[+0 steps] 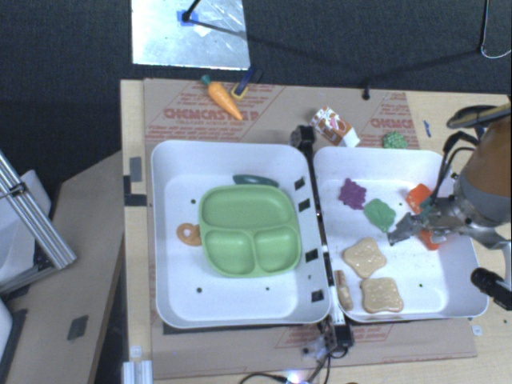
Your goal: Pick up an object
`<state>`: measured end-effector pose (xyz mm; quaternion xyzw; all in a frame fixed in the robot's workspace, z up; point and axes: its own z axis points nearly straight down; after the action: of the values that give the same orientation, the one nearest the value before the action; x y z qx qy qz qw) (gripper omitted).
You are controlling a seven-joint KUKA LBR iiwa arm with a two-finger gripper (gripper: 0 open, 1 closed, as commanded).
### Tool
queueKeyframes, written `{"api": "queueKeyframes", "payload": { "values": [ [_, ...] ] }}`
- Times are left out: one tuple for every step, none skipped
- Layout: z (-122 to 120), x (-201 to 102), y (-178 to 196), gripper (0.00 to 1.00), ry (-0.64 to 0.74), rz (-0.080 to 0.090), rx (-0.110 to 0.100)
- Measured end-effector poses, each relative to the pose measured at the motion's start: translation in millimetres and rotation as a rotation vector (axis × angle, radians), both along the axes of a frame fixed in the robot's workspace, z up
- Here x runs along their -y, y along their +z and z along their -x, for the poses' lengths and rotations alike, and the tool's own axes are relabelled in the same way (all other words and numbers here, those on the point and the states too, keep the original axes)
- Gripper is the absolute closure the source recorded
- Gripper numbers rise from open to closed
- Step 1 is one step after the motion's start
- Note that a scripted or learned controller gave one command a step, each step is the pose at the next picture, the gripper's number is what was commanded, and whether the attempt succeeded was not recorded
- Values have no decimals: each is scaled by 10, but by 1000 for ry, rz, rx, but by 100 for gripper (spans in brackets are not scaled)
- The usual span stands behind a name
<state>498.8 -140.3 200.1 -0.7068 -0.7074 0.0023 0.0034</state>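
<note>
A green toy piece [379, 213] lies in the right bin [456, 294], just left of the gripper [406, 232], whose dark tip hangs low beside it; how far it is open cannot be told, and nothing shows in its hold. A purple piece [351, 193], an orange block [419, 196] and two bread slices [373, 275] share that bin. The left bin [172, 214] holds a green divided tray [246, 229]. Both bins sit on brown cardboard [184, 112], where a toy carrot [223, 99] lies; dark carpet [64, 54] surrounds the bench.

Red print on the brown cardboard sheet [272, 102] lying on the surface under the bins reads roughly "CHEMCAST", seen upside down and repeated near the sheet's far edge. The small packet [334, 126] carries markings too small to read.
</note>
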Motion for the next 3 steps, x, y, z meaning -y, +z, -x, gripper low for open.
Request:
{"api": "queueKeyframes", "payload": {
  "values": [
    [-24, -1, 40, 0, 2, 2, 9],
    [-16, -41, -583, 0, 1, 0, 4],
    [-21, -43, -1093, 0, -1, 1, 9]
  ]
}}
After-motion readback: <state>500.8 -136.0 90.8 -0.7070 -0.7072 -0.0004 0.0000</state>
